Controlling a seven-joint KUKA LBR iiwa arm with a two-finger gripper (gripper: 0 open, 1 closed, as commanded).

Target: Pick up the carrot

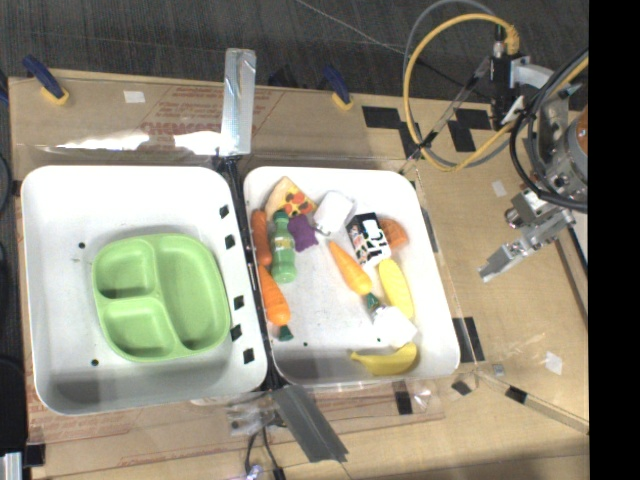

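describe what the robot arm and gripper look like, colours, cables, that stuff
At the frame's right edge, the arm is grey metal with a glimpse of orange, wrapped in looping black cables. A thick yellow cable arcs from it toward a small black-and-white connector block. The gripper is a small silvery-grey metal piece with angular, blocky parts.

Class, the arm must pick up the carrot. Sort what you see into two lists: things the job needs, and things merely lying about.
Needed for the job:
carrot, at the right bin's left wall
end effector, out to the right of the bins

Lying about:
green divided plate in the left bin
banana
green bottle
pizza slice
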